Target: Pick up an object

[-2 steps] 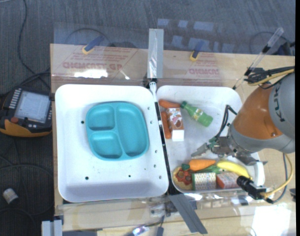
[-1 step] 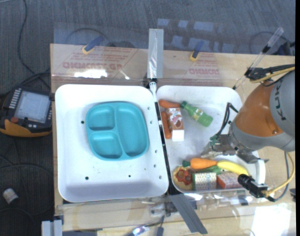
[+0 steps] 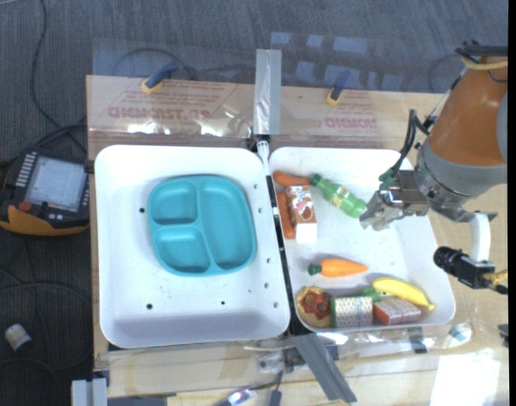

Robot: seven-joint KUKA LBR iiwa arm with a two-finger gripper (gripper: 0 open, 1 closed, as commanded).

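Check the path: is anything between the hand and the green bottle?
Nothing visible. The hand sits just right of the green bottle in the right bin, with bare white floor between them. The carrot lies lower, clear of that gap.

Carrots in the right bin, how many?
2. One carrot lies mid-bin, above the pizza. A second carrot lies at the top-left corner, left of the green bottle. Others could be hidden among the packed items along the bottom edge.
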